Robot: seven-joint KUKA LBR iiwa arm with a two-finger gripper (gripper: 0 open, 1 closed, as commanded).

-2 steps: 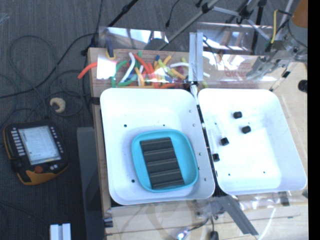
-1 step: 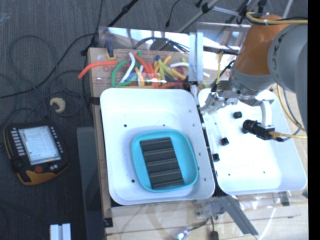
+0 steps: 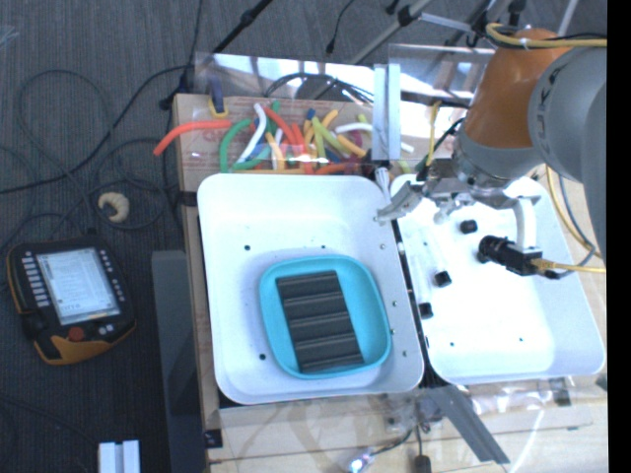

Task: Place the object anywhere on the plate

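Already, as you can see, the dark ridged rectangular block [image 3: 317,321] lies flat inside the turquoise rounded-square plastic plate [image 3: 271,294], which sits in the shallow white left bin [image 3: 232,225]. That puts the task's thing well apart from the gripper [image 3: 419,193], down and to the left of it in the picture. The gripper hangs over the rim where the left bin meets the shallow white right bin [image 3: 523,333], and you can make out nothing held in it; whether it is clenched or released I cannot tell from this angle. Judging by how things lie, you are at the closing step: the placing looks done. Your next move probably calls only for clearing the grey arm with the orange band [image 3: 513,87] up and away to the gripper's right, without touching the plate, and then checking that the block rests wholly within the plate's rim.
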